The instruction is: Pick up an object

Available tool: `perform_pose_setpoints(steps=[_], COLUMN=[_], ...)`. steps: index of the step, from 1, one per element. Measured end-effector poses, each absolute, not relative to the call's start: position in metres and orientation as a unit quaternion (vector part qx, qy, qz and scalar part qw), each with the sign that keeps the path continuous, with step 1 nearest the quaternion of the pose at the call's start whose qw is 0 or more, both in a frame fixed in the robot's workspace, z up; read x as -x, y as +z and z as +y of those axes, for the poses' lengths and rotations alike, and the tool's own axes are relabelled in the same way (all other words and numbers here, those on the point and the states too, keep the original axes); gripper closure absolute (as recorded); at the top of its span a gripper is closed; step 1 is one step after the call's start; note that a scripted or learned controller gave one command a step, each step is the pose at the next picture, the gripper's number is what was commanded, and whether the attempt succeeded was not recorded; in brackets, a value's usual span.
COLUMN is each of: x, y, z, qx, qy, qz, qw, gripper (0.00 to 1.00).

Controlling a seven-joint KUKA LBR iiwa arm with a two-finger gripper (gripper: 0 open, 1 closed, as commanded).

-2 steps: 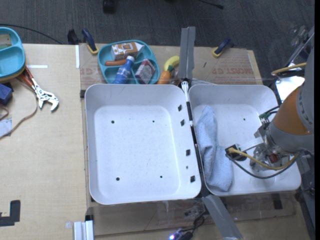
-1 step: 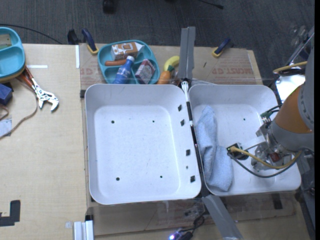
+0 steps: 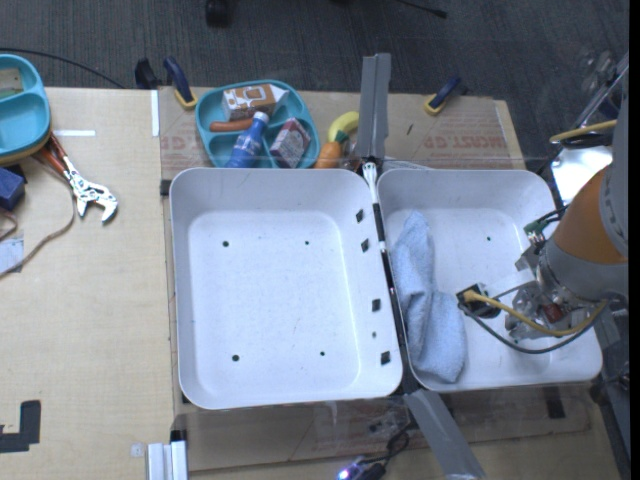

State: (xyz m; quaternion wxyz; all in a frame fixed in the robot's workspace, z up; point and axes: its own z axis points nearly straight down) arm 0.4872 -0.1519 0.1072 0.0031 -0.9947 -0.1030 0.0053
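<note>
Seemingly mid-approach, with gripper [image 3: 541, 313] near the cloth [image 3: 425, 303]; cannot tell if spread or pressed together; next calls for centring over the cloth, descending, pinching.

the pale wooden bench [image 3: 90, 308] carried two shallow white bins set side by side, touching: the left bin [image 3: 270, 196] and the right bin [image 3: 470, 190]. behind the left bin sat a teal divided tray [image 3: 203, 118], and just beside it, to its right, lay a yellow banana [image 3: 343, 126] and a small orange item [image 3: 329, 155]. a second teal tray [image 3: 42, 118] stood at the far left edge. near it lay a silver wrench [image 3: 85, 190] and a dark blue block [image 3: 8, 186]. two blue clamps [image 3: 180, 83] [image 3: 443, 95] gripped the back edge. a strip of white tape [image 3: 75, 133] lay flat on the bare wood.
</note>
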Motion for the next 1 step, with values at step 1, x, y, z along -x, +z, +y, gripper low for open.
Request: perform_pose_setpoints(steps=[1], x=[-0.4872], y=[0.1072], z=[-0.1518], qx=[0.995], qy=[0.0054], qz=[-0.103], qw=[0.003], gripper=[0.00])
